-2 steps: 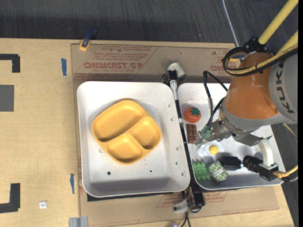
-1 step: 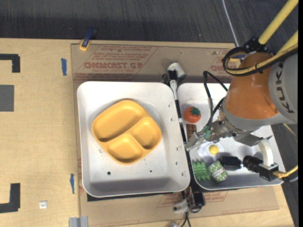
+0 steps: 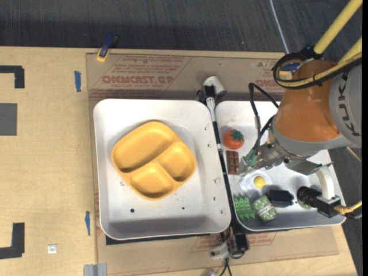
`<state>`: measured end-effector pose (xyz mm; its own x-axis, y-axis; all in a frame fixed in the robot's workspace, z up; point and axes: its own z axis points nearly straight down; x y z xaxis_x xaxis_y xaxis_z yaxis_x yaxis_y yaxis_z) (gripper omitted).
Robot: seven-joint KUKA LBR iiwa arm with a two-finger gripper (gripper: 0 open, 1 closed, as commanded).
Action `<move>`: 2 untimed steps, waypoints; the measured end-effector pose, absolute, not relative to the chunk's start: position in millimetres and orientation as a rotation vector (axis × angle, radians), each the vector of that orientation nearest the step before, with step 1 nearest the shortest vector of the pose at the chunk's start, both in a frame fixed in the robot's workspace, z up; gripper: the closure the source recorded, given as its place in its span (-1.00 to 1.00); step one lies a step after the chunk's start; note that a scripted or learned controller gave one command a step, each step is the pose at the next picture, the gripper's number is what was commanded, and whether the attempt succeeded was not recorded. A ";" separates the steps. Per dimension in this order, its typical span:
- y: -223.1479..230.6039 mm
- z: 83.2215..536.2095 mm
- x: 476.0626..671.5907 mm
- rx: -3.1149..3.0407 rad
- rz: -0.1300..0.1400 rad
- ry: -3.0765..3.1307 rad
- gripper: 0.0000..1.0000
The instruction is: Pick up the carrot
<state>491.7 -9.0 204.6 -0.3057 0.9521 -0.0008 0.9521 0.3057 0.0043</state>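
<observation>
My gripper point(image 3: 255, 158) hangs low over the right bin point(image 3: 248, 109), just above a fried egg toy point(image 3: 256, 182) and right of a brown chocolate bar point(image 3: 233, 161). The grey and orange arm covers the middle and right part of that bin and hides whatever lies beneath it. From this angle the state of the gripper cannot be read.
A red tomato point(image 3: 233, 137) lies at the back of the right bin. At its front sit a green leafy toy point(image 3: 244, 206), a green-white can point(image 3: 265, 209) and a small black block point(image 3: 280, 198). The left bin point(image 3: 115, 211) holds a yellow divided plate point(image 3: 153, 158).
</observation>
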 end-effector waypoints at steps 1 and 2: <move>28.0 184.7 479.5 1.540 0.000 2.740 1.00; 74.8 184.6 479.4 1.082 0.001 2.949 1.00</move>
